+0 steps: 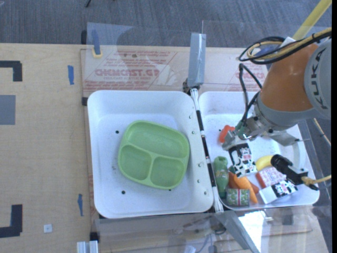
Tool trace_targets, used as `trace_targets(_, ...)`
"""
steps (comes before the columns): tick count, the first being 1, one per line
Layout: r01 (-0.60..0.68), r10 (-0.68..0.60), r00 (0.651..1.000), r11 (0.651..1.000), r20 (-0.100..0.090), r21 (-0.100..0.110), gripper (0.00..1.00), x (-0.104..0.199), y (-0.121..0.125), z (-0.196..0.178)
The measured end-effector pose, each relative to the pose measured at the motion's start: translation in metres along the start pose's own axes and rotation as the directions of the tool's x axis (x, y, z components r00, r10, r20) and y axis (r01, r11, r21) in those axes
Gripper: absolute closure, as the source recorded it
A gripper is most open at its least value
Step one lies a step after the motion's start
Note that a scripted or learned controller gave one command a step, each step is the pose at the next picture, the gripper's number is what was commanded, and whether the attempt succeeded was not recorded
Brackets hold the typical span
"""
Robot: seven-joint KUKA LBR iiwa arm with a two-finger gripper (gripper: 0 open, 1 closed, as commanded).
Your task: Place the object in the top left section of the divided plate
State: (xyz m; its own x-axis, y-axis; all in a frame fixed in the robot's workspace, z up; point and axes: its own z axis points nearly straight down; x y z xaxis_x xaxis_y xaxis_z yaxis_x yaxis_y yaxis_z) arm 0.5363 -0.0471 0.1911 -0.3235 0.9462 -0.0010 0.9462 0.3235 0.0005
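**Claw low over right bin, divided plate in the left**

A light green plastic plate with three sections (153, 155) is seen lying flat in the left shallow white bin (100, 141), near its middle, with the one large section towards the far side and the two smaller ones towards the near side. The right shallow white bin (213, 103) stands just beside it on the pale wooden tabletop (42, 141).

The claw (237, 135) is held low over the upper left part of the right bin. Whether it is apart or together cannot be told. A small red-orange object (226, 133) is seen just beside the claw, on its left; contact between the two cannot be made out, and the object is well apart from the plate.

Nearer the front of the same bin a cluster is found: a black-and-white patterned packet (243, 160), a yellow banana-shaped piece (263, 163), a green bottle-like item (220, 168), an orange carrot-shaped piece (240, 183), a small green and red can (238, 196) and a red and white box (268, 177)
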Motion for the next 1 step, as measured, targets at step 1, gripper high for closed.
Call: trace_targets(1,-0.298,0.298,0.955,0.955,-0.002,0.004,1.00,0.0887,0.0137,0.0070)
